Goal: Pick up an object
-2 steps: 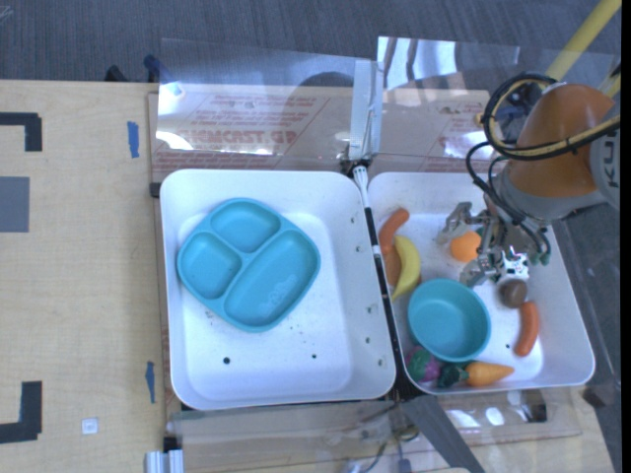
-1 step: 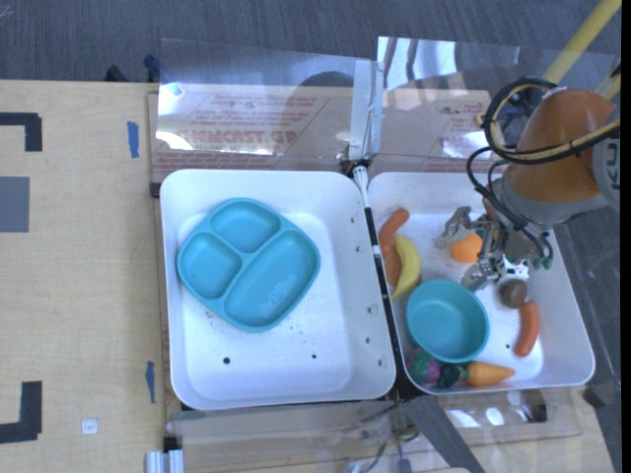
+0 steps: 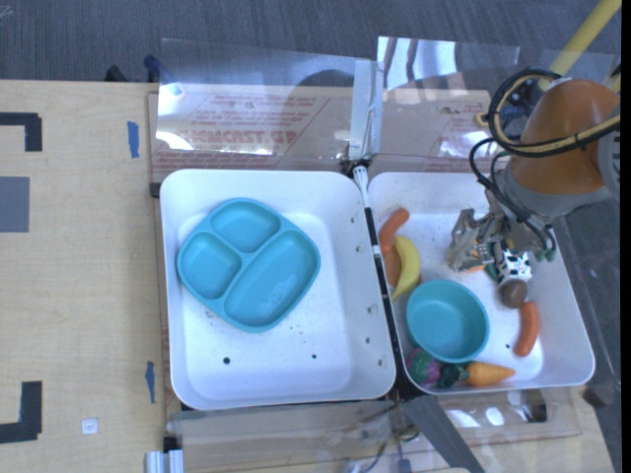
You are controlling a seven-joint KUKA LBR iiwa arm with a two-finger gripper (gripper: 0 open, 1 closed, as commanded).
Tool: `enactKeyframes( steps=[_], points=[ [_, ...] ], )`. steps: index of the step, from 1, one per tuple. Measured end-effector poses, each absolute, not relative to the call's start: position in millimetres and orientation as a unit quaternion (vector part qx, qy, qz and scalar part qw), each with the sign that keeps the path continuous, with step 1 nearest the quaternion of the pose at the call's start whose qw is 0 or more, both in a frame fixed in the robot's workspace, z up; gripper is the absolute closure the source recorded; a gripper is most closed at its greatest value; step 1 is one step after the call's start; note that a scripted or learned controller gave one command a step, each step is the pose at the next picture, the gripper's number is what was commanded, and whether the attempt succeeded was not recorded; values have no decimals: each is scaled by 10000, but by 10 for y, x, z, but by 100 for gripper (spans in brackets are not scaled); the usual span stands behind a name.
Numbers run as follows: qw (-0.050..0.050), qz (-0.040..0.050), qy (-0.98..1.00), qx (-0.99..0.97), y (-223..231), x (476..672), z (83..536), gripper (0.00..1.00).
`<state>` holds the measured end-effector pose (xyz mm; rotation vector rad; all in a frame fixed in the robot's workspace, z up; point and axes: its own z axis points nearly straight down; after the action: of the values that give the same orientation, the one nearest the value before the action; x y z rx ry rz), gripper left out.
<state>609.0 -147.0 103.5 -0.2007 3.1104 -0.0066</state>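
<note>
Since the tool (image 3: 475, 247) hangs low in the right bin (image 3: 572, 363), nothing is lifted yet; its fingers' state you cannot tell, and the bowl (image 3: 449, 321) lies just below it.

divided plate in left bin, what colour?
Light blue; the divided plate is clearest in the camera view.

A rounded orange band (image 3: 560, 136) is seen on the grey arm (image 3: 537, 197). Black cables (image 3: 503, 101) are looped beside the band; below it, a metallic gripper (image 3: 473, 244) is fitted.
</note>
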Motion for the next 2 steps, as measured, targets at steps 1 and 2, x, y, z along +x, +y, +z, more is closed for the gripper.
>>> enactKeyframes(
  steps=[1, 2],
  points=[
    [87, -8, 9974, 709, -1282, 6049, 2544, 100],
    [-22, 14, 10000, 8, -955, 5646, 1152, 100]
  ],
)
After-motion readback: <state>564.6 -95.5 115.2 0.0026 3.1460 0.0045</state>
